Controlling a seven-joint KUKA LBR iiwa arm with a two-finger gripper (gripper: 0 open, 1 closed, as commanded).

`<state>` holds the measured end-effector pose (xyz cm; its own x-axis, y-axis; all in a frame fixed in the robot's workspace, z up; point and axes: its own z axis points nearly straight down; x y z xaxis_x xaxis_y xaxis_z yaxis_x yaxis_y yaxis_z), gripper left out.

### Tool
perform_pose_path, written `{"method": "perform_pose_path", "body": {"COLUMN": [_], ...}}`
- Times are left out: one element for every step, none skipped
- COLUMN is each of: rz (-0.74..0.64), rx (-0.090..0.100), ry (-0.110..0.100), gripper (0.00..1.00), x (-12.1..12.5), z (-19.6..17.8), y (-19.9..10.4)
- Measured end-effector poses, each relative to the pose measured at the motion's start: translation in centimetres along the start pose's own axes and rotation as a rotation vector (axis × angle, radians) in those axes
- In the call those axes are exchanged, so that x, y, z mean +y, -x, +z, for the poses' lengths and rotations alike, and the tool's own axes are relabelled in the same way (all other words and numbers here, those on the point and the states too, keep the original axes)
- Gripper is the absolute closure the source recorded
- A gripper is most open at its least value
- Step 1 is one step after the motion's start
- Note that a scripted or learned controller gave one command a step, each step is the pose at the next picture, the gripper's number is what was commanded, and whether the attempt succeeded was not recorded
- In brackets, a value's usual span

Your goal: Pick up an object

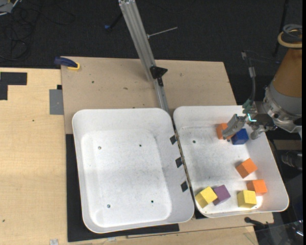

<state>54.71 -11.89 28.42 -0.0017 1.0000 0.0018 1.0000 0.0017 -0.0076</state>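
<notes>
Reaching in from the right, the arm (288, 80) had placed its gripper (243, 128) low over the upper part of the right bin (209, 154), directly above a blue block (239, 137) that sat touching an orange block (222, 130). We could not tell whether the gripper was released or clenched, nor whether it had the blue block in a grasp; the metal parts merged with the block at this resolution.

We judged the main risk to be the orange neighbour: with the two blocks touching, a closing finger could land on the wrong one, push both aside, or wedge between them and lift nothing. A second risk was the bin's nearby upper rim, which left little room for the wrist.

The remaining candidates lay well apart near the lower edge: another orange cube (246, 167), a yellow block (206, 195), a purple block (221, 193) touching it, a second yellow block (247, 198) and an orange one (258, 187). The left bin (92, 124) sat alongside.
</notes>
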Motion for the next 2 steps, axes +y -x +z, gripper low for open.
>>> {"method": "perform_pose_path", "body": {"rz": [0.004,0.004], "rx": [-0.001,0.000], "ry": [0.005,0.000], "gripper": [0.00,0.00], "x": [0.0,-0.3], "z": [-0.2,4.5], "y": [0.2,-0.6]}}
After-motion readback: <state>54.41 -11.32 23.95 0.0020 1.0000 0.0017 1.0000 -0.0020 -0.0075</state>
